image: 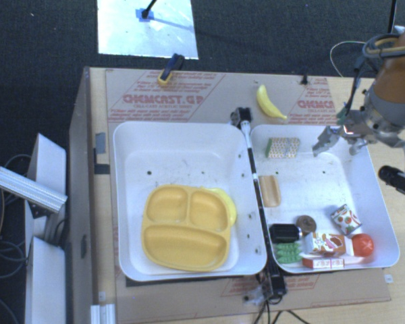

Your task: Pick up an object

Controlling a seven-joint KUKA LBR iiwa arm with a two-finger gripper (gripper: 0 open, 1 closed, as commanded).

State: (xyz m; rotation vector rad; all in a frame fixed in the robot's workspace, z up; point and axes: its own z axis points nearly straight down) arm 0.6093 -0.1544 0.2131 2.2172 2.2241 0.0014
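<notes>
Looks like approach step, nothing grabbed yet. Gripper [342, 139] hangs over far edge of right bin [381, 201], fingers spread apart, nothing between them. Closest pick candidate: speckled sponge block [283, 147], just left of gripper at bin's far side. Next move needs shift left plus descent. Near corner is crowded: red ball [363, 245], small carton [345, 219], brown disc [306, 223]. Yellow tray [185, 227] sits in left bin [138, 154]; banana [269, 104] lies outside, beyond bins.
</notes>
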